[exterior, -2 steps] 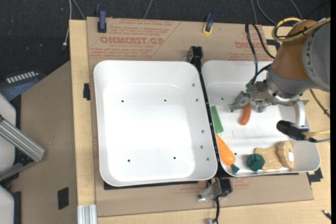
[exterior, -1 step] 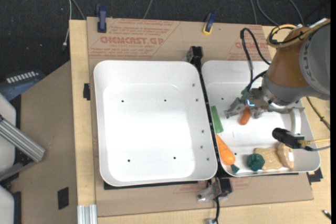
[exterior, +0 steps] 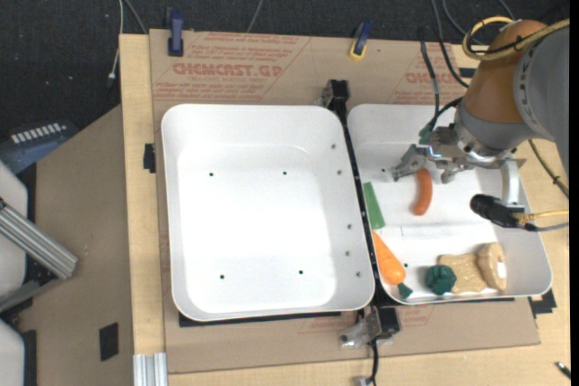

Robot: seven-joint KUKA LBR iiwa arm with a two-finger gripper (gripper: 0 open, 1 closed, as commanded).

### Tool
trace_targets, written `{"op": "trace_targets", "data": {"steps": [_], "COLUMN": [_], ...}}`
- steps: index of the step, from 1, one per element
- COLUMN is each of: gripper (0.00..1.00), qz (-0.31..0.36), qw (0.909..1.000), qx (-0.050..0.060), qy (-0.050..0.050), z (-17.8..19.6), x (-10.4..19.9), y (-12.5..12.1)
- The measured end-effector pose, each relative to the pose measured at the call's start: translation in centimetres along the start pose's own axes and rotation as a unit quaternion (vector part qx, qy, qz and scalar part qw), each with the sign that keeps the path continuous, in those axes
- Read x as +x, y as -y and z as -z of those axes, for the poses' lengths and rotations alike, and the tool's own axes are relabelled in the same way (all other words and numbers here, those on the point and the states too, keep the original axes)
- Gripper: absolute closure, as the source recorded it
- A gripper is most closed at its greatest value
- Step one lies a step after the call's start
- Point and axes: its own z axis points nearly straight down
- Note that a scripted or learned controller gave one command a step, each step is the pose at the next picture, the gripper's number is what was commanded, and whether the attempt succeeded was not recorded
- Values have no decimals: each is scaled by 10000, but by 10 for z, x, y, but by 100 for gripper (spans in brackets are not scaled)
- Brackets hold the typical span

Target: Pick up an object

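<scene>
From here I see the arm cut off by the right edge, and its wrist hides the far right corner of the right bin. I can't make out the tips of the hand. The green lump near the front rim is too small for me to name

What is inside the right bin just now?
The right bin holds a sausage, carrot, green strip, green lump and two tan pieces. The arm covers its far right part.
</scene>
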Motion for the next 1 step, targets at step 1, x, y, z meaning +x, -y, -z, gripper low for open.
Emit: {"op": "trace_targets", "data": {"steps": [1], "gripper": [0], "qz": [148], "qw": [9999], "qx": [13], "qy": [-4], "z": [-8], "x": [10], "y": [21]}}
